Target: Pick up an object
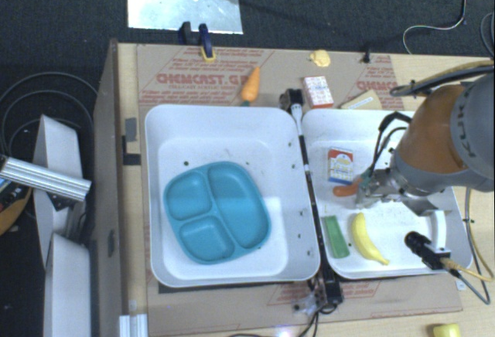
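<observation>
From above, the grey arm's two-finger gripper (370, 190) sits low in the right white bin (456, 250); I cannot tell its state. Just left lies a small orange piece (345, 190); nearer, a yellow banana (366, 238) and green block (336, 236).

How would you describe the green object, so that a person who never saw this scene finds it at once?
Look at the right white bin, the one the arm reaches into. Along its left wall, near the front edge, lies the green object, a flat, narrow bar. The curved yellow banana is just to its right and the small white carton lies further back; only the bar is green and straight.
</observation>
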You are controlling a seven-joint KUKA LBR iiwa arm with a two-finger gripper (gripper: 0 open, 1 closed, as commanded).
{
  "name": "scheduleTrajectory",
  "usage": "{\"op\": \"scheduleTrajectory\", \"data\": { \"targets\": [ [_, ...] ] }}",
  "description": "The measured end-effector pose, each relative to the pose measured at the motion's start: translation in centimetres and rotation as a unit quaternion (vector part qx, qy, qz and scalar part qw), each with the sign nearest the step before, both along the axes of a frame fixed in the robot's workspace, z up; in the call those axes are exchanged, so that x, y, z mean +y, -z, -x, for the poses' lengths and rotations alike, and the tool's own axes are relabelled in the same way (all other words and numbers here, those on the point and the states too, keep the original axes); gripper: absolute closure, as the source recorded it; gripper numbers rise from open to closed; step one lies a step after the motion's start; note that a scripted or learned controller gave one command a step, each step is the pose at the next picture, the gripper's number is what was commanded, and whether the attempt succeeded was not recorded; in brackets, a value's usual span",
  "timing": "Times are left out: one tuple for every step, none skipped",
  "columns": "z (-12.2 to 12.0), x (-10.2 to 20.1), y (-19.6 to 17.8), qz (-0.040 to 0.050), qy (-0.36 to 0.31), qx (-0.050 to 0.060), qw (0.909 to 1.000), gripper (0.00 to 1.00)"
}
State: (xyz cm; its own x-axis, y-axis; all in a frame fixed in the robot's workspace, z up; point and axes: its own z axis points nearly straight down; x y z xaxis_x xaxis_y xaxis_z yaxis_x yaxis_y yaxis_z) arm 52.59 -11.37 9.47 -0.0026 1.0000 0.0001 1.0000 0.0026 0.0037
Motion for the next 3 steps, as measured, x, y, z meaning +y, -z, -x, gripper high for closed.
{"op": "scheduleTrajectory", "data": {
  "targets": [
    [0.0, 0.0, 0.0, -0.0001, 0.0, 0.0, 1.0, 0.0],
    [-3.7, 1.6, 1.0, 0.0001, -0.002, 0.0, 1.0, 0.0],
    [3.9, -0.3, 1.1, -0.0003, 0.003, 0.004, 1.0, 0.0]
  ]
}}
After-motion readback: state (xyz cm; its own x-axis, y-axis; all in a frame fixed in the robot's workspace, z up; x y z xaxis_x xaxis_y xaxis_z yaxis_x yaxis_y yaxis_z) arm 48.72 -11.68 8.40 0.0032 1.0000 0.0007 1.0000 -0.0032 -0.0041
